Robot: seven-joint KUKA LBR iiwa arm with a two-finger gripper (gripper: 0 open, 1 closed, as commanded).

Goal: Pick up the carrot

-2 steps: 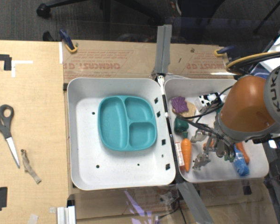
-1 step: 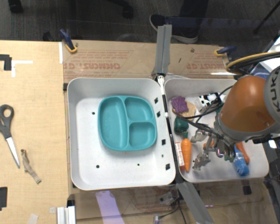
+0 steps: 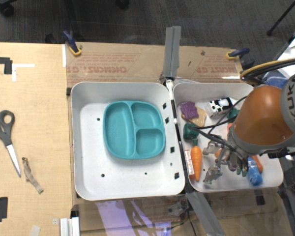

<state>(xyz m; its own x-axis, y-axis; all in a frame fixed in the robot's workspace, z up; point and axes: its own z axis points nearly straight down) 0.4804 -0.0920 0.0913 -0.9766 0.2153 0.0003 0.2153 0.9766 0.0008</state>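
orange carrot lying free in the right bin, gripper beside it

orange and tapered, the carrot (image 3: 196, 163) is seen lying lengthwise near the left wall of the right bin (image 3: 270, 181), its narrow end pointed toward the bin's near edge. a small red-and-white packet (image 3: 188, 162) is wedged between the carrot and that wall, touching or nearly touching it. just beyond the carrot's top end, a dark green piece (image 3: 190, 131) is found, and further back a purple bunch of grapes (image 3: 189, 110) resting against a tan round item (image 3: 200, 116). a black-and-white toy (image 3: 219, 105) is placed near the bin's far wall.

the gripper (image 3: 212, 173) is held low over the right bin, just to the right of the carrot — close, but apart from it. nothing is seen between its fingers, and the carrot is not gripped. how wide the jaws stand cannot be told, since the metal parts are tangled with cables and blurred. a blue object (image 3: 254, 173) and a slim orange piece (image 3: 257, 161) are partly hidden under the arm (image 3: 263, 117), whose orange band covers much of the bin's right side.

in the left bin (image 3: 83, 132) a teal divided plate (image 3: 134, 129) is set, its compartments bare. on the wooden bench (image 3: 29, 107) to the left, scissors (image 3: 5, 136) are laid — well apart from both bins.
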